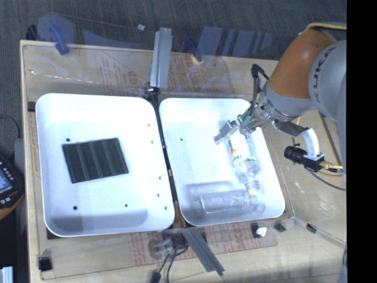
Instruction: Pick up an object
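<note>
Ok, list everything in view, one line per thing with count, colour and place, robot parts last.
white bins: two, white, side by side on the bench.
ridged mat: one, dark grey, flat in the left bin.
small bottle: one, clear with an orange-marked label, right side of the right bin, under the claw.
large bottle: one, clear, lying along the right bin's near edge.
handheld device: one, dark with a screen, at the left edge.
arm: one, grey with orange band, reaching in from the right.
claw: one, grey, above the small bottle's top end.
</note>
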`<state>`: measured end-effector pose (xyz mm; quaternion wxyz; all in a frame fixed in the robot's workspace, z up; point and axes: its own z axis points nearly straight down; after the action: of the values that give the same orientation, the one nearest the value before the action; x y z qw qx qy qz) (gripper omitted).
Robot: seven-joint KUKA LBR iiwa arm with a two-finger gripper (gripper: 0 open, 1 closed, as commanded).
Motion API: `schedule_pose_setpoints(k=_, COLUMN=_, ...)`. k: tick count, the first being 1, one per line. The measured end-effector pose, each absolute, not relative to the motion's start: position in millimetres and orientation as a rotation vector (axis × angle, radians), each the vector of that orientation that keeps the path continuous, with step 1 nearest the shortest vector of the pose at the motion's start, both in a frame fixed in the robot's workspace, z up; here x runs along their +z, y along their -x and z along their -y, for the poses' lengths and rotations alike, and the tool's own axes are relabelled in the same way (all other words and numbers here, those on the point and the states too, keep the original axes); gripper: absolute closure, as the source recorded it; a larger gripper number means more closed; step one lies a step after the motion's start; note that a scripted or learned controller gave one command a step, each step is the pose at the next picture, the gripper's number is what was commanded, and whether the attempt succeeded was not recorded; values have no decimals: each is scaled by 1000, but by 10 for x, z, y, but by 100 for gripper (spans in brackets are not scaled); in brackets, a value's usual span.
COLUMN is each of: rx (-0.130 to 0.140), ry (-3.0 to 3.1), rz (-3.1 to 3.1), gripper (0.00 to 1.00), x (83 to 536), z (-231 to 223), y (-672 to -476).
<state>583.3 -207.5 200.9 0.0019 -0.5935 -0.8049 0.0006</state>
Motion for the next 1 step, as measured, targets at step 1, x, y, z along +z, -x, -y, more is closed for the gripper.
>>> schedule_pose_setpoints(k=1, rx=2, ry=1862, rz=2525, gripper=0, x=2009, z=2075, y=-5833)
